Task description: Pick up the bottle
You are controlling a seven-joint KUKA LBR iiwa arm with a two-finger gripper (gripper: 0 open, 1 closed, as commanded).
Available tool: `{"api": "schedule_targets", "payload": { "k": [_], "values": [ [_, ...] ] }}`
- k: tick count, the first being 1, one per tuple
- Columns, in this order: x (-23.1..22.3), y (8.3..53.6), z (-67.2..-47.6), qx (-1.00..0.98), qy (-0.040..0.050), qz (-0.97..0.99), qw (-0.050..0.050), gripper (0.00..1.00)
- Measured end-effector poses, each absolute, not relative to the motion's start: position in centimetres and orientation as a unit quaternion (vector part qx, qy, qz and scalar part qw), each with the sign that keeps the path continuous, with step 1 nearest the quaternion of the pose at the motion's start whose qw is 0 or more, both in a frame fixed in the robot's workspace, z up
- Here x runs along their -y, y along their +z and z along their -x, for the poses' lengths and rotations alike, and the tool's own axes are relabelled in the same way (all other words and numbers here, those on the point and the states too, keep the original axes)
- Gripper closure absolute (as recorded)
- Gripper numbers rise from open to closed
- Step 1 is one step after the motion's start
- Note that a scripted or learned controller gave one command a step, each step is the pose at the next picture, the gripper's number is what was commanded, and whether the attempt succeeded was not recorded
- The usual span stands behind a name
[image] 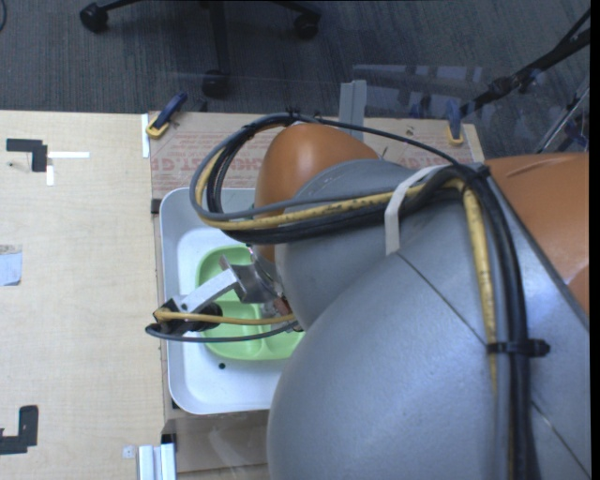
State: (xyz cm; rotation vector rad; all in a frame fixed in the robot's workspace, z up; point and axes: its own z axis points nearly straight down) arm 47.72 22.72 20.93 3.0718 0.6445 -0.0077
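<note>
The grey arm [422, 319], with its orange band [305, 164], covers most of the right and middle of the camera view. Its wrist reaches down into a white bin [178, 234]. The gripper [246, 286] hangs low over a light green item [217, 267] lying in that bin. The arm and a loop of black and yellow cables [216, 323] hide much of the green item, so its shape is unclear. The gripper's metal parts are partly hidden by the wrist and the cables.
A pale wooden bench top [75, 281] spreads to the left of the bin, with black brackets [26, 152] on it. A blue clamp [169, 110] sits at the bench's far edge. Dark carpet and a chair base [202, 19] lie beyond.
</note>
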Motion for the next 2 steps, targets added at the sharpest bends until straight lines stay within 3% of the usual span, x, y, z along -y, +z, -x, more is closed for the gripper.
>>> {"api": "schedule_targets", "payload": {
  "k": [1, 2],
  "values": [
    [-22.8, 27.3, -47.8, -0.098, -0.0002, -0.995, 0.002, 1.0],
    [-22.8, 23.6, -47.7, -0.189, -0.0024, -0.982, 0.002, 1.0]
  ]
}}
